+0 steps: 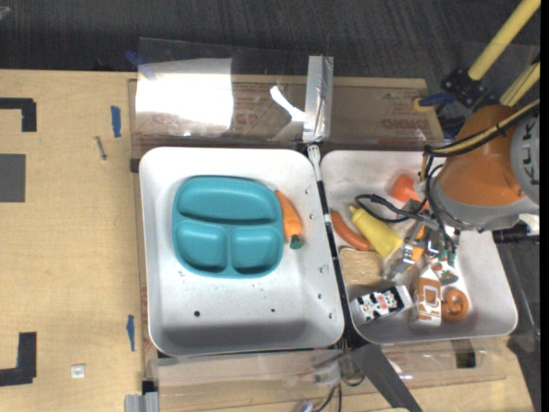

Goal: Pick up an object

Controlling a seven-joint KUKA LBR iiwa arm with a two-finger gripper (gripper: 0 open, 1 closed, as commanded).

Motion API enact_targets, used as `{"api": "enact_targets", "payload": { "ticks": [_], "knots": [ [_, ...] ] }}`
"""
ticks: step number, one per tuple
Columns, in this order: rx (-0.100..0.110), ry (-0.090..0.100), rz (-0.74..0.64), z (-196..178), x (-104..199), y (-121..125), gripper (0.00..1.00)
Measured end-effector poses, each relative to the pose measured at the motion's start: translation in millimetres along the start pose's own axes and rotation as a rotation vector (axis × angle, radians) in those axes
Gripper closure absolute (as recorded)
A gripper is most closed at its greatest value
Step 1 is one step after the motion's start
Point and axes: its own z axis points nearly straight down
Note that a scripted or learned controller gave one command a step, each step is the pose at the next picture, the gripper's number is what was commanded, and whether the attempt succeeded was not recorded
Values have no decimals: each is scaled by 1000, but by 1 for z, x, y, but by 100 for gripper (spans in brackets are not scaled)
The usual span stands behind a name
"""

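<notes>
Bench point(60, 256): you see a pale wood-coloured top with black corner marks at its left edge and small blue tape strips near the left bin.
Floor point(257, 11): dark grey, carpet-like, along the far side of the bench.
Clear sheet point(184, 101): a glossy transparent panel lies on the bench beyond the left bin and catches a bright glare.
Left bin point(249, 316): white and shallow; it holds a teal divided plate point(227, 226) with an orange carrot toy point(291, 215) just beside the plate's right edge.
Right bin point(493, 303): white, touching the left bin along the middle divider; its contents are crowded together.
Objects to pick: in the right bin you find a yellow bottle point(377, 230), a red sausage-shaped toy point(349, 230) to its left, a tan flat piece point(360, 266) nearer you, a black-and-white box point(382, 303) at the near side, a pretzel-like toy point(455, 302) at the near right, and an orange item point(403, 187) at the far side.
Arm point(485, 170): it reaches in from the right, its orange band above the right bin.
Claw point(420, 251): low among the clutter, just right of the yellow bottle; you cannot tell how far it is open or whether it has hold of anything.
Yellow poles point(510, 28): slanted at the far right corner.
</notes>
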Motion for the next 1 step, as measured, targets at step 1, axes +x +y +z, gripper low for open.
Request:
{"api": "enact_targets", "payload": {
  "ticks": [1],
  "knots": [
    [-2,-1,-130,-60,-85,67,0]
  ]
}}
